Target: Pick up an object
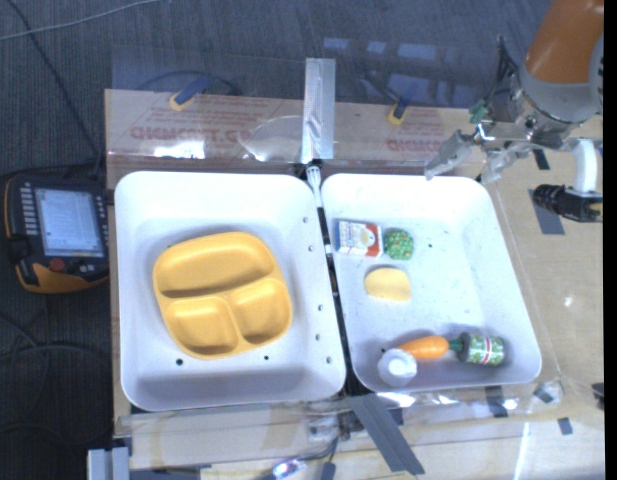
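Two shallow white bins (493,230) sit side by side. Along the right bin's near edge an orange plastic carrot (425,348) lies lengthwise. Above the far right corner, the two-finger gripper (468,158) is splayed, grasping nothing.

No legible text or labels anywhere

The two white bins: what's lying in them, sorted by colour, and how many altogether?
Yellow: 2, divided tray in the left bin, pale lump in the right bin
Green: 2, ball, can
Orange: 1, carrot
White: 2, small carton, round cap
Total: 7
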Controlling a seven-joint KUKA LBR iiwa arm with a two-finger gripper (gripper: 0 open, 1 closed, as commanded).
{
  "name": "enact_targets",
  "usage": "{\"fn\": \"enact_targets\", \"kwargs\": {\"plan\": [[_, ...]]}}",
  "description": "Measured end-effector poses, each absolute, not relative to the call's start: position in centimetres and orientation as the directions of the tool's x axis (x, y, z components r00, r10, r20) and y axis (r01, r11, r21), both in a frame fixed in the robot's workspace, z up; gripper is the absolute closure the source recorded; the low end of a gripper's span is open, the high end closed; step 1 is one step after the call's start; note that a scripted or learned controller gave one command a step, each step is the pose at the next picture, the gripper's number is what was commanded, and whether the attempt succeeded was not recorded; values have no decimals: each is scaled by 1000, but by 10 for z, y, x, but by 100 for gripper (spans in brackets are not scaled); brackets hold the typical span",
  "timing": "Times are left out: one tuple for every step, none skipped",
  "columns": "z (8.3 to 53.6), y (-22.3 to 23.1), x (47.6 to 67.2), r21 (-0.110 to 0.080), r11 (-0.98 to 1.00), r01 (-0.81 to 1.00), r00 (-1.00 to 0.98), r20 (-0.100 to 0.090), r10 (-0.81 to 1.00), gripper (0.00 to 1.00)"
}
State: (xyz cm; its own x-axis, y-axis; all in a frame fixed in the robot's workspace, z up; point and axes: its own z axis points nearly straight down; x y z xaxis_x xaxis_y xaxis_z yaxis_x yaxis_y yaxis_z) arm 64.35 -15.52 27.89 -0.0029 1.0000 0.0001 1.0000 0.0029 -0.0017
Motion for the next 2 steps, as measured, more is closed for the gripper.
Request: {"fn": "enact_targets", "kwargs": {"plan": [[134, -106, 612, -4, 52, 999, -52, 1, 999, 0], [99, -144, 631, 21, 17, 1000, -17, 0, 1000, 0]]}}
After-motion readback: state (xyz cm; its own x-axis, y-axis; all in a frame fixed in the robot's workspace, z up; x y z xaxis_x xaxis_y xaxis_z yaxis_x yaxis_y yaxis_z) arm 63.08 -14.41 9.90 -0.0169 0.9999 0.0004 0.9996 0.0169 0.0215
